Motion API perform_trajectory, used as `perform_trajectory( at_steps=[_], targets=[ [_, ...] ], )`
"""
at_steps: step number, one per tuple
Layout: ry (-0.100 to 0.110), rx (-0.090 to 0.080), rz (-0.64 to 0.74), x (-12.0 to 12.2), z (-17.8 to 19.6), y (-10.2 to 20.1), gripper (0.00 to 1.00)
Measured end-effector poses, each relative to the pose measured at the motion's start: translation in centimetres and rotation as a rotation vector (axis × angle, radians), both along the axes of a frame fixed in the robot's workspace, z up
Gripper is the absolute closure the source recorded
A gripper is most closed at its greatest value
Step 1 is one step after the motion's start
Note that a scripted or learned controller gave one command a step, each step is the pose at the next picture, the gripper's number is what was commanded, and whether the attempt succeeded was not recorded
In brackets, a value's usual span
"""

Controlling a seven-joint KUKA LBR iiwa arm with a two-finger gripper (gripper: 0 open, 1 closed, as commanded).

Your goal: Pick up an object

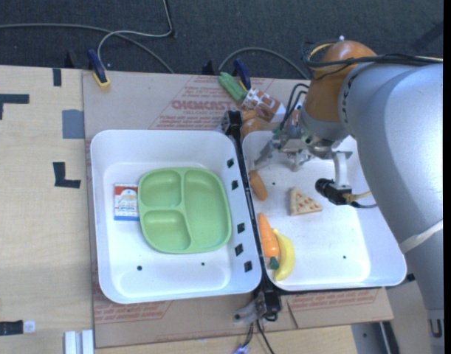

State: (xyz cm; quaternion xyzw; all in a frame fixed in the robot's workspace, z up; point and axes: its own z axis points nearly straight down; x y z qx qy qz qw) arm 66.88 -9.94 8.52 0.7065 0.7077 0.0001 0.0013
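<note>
Over the right bin (373, 268) we find the gripper (290, 147) low at the far end, grip undeterminable; wedge (305, 203), carrot (267, 236), banana (285, 257) lie unlifted, pick outstanding.

Glossy white plastic bins (107, 198) sit on matt brown cardboard (136, 102); the green divided plate (186, 209) looks smooth plastic.

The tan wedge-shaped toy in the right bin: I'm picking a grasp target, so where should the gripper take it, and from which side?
Probably from straight above, fingers closing across the two slanted sides near the middle of the tan wedge-shaped toy. It lies flat on the right white bin's floor with bare floor around it, apart from the orange carrot and yellow banana, so nothing crowds a top-down approach.
</note>
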Motion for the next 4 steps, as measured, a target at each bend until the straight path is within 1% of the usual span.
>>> perform_trajectory(
  at_steps=[1, 2, 3, 4],
  targets=[
    [0.000, 0.000, -0.001, -3.6, 0.1, -0.4, 0.00],
    [0.000, 0.001, 0.000, 0.0, 0.0, 0.1, 0.00],
    [0.000, 0.000, -0.002, -8.0, 0.1, -2.1, 0.00],
    [-0.002, 0.001, 0.000, -3.3, 0.0, 0.6, 0.00]
  ],
)
